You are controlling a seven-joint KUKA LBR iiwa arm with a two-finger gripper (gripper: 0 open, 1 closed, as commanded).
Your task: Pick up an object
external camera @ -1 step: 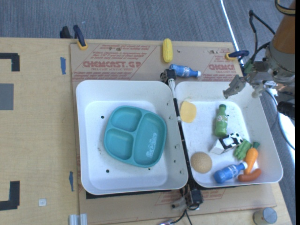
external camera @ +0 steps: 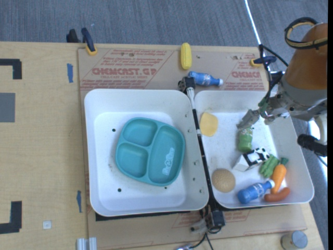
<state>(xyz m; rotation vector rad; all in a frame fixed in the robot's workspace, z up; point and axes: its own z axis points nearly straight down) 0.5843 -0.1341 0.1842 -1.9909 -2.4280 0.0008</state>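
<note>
Overhead slanted view of two shallow white plastic bins side by side on a tan bench. The left bin (external camera: 99, 139) holds a teal, three-compartment plastic tray (external camera: 150, 151) lying flat near its centre. The right bin (external camera: 304, 184) holds the candidate objects: a pale yellow, rounded soft piece (external camera: 209, 124) at its upper left; a green, lumpy, elongated toy (external camera: 244, 139) near mid-bin; a black-and-white patterned block (external camera: 256, 157); a tan, rough-textured ball (external camera: 223, 180); a small blue bottle with a white cap (external camera: 255, 191); and a cluster of leafy green (external camera: 269, 165), orange carrot-shaped (external camera: 279, 176) and red-orange (external camera: 277, 195) toy pieces at lower right. The two-finger gripper (external camera: 252, 117), entering from the right of the frame, hovers just above the green toy; whether it is released or clenched cannot be told. The green toy lies directly below and slightly left of the gripper, its long axis running roughly top to bottom in the frame.
</note>
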